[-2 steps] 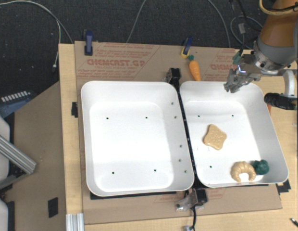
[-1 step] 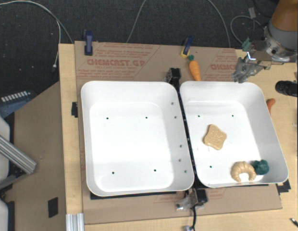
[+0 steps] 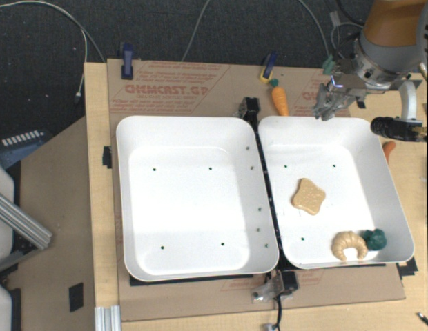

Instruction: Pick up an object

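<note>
Three items in right bin (image 3: 386,185): toast (image 3: 308,196), croissant (image 3: 349,245), green piece (image 3: 374,238).

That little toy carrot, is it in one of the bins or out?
Out. The toy carrot lies on the cardboard beyond the far rim of the right bin, touching neither bin.

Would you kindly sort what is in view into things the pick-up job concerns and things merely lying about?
For the job:
- toast slice, right bin
- croissant, same bin's near corner
- green piece, beside the croissant
- gripper, above that bin's far edge

Lying about:
- carrot, on the board behind the bins
- left bin
- blue clamps
</note>
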Controlling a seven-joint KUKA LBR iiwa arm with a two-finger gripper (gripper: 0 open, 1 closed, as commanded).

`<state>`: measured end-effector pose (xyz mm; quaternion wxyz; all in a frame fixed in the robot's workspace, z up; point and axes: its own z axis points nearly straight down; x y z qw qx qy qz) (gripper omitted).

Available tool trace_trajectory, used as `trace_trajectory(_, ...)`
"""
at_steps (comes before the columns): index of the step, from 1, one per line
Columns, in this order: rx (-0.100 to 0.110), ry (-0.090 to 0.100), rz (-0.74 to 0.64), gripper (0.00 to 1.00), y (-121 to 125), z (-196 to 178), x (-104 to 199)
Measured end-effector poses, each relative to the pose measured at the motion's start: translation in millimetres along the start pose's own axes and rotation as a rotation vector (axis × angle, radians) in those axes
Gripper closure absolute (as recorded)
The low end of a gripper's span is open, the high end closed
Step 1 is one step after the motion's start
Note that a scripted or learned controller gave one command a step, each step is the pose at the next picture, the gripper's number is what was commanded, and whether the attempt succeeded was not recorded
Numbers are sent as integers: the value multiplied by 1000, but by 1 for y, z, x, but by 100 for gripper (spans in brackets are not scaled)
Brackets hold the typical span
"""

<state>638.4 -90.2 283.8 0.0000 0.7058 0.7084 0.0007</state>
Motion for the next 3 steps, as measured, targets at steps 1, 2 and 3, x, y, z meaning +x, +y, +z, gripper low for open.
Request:
trace_trajectory(1, 2, 0, 0, 100, -10, 22, 48)
trace_trajectory(2, 2, 0, -1, 100, -9, 42, 100)
trace_trajectory(3, 2, 0, -1, 100, -16, 60, 151)
